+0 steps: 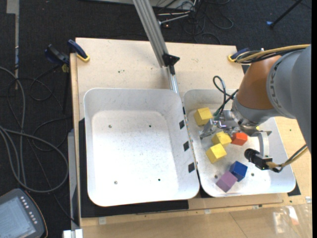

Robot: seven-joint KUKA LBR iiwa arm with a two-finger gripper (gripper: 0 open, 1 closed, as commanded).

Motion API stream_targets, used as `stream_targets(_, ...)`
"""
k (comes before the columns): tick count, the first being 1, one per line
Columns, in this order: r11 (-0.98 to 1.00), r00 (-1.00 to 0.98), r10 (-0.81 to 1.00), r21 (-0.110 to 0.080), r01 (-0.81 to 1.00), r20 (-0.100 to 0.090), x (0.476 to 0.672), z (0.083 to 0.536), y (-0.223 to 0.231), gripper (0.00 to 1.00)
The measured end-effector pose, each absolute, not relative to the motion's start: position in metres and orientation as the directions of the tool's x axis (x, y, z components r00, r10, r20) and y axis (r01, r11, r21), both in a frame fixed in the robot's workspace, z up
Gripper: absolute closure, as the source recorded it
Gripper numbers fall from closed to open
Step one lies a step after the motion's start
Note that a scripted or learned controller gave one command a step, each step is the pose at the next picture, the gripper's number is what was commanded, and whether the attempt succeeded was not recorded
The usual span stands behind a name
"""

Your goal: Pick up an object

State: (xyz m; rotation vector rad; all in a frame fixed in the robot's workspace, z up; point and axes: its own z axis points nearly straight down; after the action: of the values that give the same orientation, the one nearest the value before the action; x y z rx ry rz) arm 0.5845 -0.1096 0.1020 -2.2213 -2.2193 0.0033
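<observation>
View from above of a pale wooden counter [124, 58] bearing two shallow white plastic bins side by side. The left bin [99, 103] holds no blocks; the right bin [282, 182] holds the candidates for picking: a yellow cube [202, 116] near its upper left, two further yellow blocks, one small [222, 138] and one larger [216, 152] just below it, an orange block [239, 139], a blue cube [238, 170] and a purple cube [227, 181] touching or nearly touching it. The grey arm with its orange band [257, 86] reaches in from the right and lowers the hand [218, 125] among the upper blocks, between the upper yellow cube and the small yellow block. Whether the hand is spread or pressed together cannot be told, since the wrist and cabling cover it, and no block can be seen between its parts. The step in hand appears to be the descent to a grasp. The next move would call for closing squarely on a single block, probably the small yellow one, then lifting straight up without dragging the orange neighbour.
</observation>
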Motion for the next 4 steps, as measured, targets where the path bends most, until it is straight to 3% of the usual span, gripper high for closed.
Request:
stream_targets(1, 0.0, 0.001, 1.0, 0.003, 1.0, -0.002, 0.585, 0.096, -0.11, 0.0)
stream_targets(2, -0.001, 0.001, 1.0, 0.005, 1.0, -0.002, 0.586, 0.107, -0.11, 1.0)
stream_targets(4, 0.003, -0.003, 1.0, 0.007, 1.0, -0.002, 0.588, 0.213, -0.105, 1.0)
